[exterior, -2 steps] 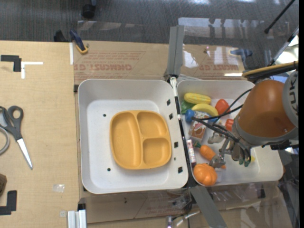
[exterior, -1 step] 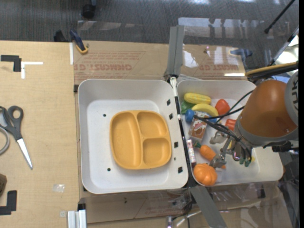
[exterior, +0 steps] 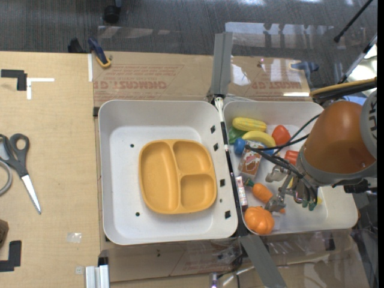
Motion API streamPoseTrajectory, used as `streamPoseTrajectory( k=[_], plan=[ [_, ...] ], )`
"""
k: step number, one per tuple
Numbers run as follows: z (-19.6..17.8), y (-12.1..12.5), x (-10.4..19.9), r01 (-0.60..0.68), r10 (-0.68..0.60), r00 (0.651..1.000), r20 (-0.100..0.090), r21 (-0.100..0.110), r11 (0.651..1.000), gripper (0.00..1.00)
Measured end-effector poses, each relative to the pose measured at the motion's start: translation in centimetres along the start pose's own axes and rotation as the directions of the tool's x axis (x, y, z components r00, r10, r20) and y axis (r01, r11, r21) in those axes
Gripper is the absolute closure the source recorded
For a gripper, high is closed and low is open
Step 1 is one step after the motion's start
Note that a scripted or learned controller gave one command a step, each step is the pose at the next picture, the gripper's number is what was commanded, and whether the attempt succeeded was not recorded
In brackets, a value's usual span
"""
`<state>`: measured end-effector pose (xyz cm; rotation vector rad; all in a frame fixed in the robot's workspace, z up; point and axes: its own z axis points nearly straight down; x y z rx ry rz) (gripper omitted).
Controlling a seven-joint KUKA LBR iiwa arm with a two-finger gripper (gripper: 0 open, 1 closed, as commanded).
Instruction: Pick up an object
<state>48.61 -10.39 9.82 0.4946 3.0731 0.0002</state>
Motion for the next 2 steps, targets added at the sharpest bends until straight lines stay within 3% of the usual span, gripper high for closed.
streamPoseTrajectory(
  k=[1, 2],
  plan=[
    [0.05, 0.7, 0.29, -0.074, 0.074, 0.997, -0.001, 0.002, 0.997, 0.0],
    [-0.73, 0.71, 0.39, -0.072, 0.072, 0.997, -0.007, 0.003, 0.997, 1.0]
  ],
)
